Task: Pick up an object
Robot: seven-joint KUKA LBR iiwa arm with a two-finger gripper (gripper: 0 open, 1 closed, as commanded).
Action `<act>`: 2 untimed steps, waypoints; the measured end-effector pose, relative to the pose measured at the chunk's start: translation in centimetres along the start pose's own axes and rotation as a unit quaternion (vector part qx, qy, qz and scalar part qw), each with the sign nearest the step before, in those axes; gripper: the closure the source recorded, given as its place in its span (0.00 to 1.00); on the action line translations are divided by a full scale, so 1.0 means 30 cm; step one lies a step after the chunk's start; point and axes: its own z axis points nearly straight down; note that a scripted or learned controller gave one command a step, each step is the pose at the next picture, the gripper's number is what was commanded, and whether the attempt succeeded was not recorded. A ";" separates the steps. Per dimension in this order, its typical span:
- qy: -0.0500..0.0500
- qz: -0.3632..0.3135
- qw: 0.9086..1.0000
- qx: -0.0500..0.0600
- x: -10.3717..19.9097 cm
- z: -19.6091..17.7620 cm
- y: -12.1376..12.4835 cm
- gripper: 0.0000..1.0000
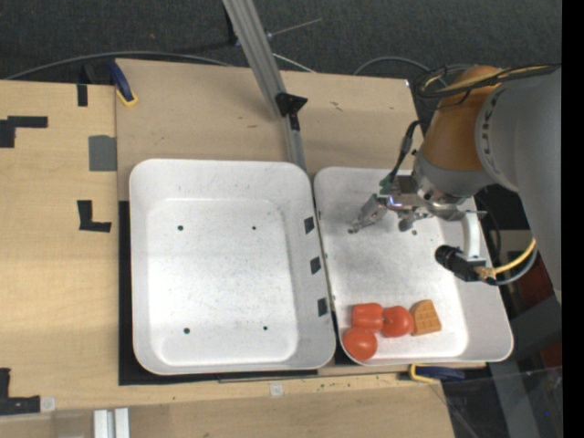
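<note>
1. On the counter (219, 108) I count two white bins: a left bin (146, 272) and a right bin (474, 336).
2. In the right bin's near corner I see three red pieces (376, 327) clustered, touching, plus one tan waffle-like piece (425, 317) just beside them.
3. My hand (381, 215) hovers over the right bin's far part, well apart from them, fingers spread, nothing between.

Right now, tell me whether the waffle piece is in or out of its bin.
In. The waffle piece lies on the floor of the right bin, near its front edge, beside the red pieces.
</note>
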 end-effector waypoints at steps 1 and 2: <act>-0.001 0.000 1.000 -0.002 0.002 0.141 -0.001 0.00; 0.000 -0.001 1.000 -0.003 0.004 0.100 0.001 1.00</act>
